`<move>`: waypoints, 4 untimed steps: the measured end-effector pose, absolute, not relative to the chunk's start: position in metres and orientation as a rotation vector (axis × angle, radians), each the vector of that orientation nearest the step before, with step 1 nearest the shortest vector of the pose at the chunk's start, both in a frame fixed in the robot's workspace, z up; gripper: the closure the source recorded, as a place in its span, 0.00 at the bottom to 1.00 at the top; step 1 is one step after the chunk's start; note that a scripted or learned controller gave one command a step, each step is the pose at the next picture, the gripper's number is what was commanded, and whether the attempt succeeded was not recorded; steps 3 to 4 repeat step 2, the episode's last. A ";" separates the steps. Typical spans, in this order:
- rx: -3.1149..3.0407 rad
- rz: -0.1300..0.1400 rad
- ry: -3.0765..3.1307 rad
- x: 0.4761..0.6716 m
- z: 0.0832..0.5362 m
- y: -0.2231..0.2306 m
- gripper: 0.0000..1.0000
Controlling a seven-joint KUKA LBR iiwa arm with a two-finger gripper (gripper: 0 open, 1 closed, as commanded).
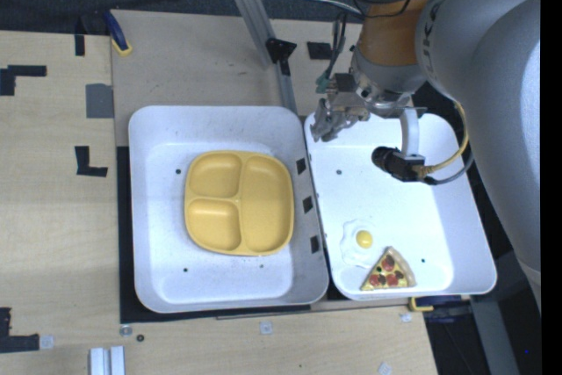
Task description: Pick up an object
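My claw [329, 123] at 12 o'clock corner of right bin [439, 215], nothing between fingers; open or clenched, can't tell. Targets well apart at 6 o'clock: fried egg [358, 241], pizza slice [387, 270]. Risks: both flat, fingers skid off; descent here clips bin wall.

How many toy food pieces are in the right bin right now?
2. A fried egg lies near the front of the right bin, and a pizza slice sits just in front of it, by the front rim. The arm may hide more at the back.
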State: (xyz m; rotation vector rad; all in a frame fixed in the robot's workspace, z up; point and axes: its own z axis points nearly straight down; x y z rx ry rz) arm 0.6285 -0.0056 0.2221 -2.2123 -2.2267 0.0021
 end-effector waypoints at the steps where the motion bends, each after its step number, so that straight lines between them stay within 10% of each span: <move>1: -2.213 -0.001 -2.228 0.632 0.230 0.048 1.00; 4: -2.213 0.001 -2.227 0.651 0.215 0.100 1.00</move>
